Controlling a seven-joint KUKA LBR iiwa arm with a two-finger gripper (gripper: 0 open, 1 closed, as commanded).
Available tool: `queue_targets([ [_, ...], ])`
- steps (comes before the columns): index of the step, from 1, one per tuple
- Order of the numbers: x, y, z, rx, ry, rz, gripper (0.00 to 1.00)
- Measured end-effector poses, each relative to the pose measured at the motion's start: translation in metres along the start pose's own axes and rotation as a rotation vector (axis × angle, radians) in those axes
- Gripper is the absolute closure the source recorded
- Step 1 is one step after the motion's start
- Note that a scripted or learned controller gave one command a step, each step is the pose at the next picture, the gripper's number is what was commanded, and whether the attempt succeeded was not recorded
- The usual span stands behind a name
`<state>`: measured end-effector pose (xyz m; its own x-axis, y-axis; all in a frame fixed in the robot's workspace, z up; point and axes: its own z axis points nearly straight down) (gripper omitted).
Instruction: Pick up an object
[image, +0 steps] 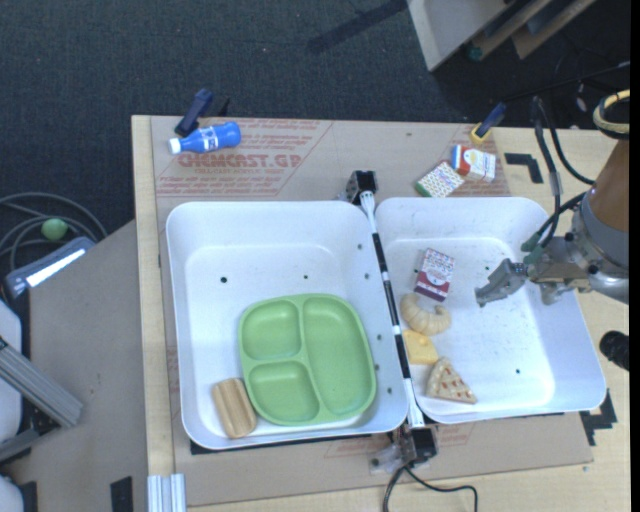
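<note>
The arm reaches in from the right and its hand (497, 284) hangs over the right bin (520, 222), with nothing between the fingers as far as I can see; at this slant I cannot tell whether they stand apart or together. The things it could pick all lie along that bin's left side: a small red-and-white carton (434, 275), just below it a pale croissant-shaped pastry (426, 315), then a yellow cheese block (421, 348) and a pizza slice (449, 383) nearest the front rim. The carton is the closest to the hand, near but apart from it. The trouble I'd expect comes from the crowding: carton and pastry look to be touching, so a descent aimed between them could nudge one aside or catch an edge of both and lift neither. The cheese sits hard against the divider between the bins, which leaves little room for a finger on that side. The carton lies flat and could slide on the smooth white plastic rather than be gripped. The left bin (200, 240) holds a green divided plate (305, 356) and a tan slab like toast (233, 406) by its front corner. Both bins rest on a table (300, 150) topped with printed cardboard, where a blue bottle (205, 137) and a few small packets (455, 172) lie behind the bins. Dark carpet surrounds it, with cables coiled at the left.
</note>
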<state>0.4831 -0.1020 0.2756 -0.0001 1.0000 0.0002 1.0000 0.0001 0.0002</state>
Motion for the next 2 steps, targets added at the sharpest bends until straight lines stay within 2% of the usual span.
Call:
queue_targets([
  [1,0.043,0.084,0.073,0.000,0.000,-0.001,0.00],
  [2,0.010,0.056,0.142,0.003,0.000,0.002,0.00],
])
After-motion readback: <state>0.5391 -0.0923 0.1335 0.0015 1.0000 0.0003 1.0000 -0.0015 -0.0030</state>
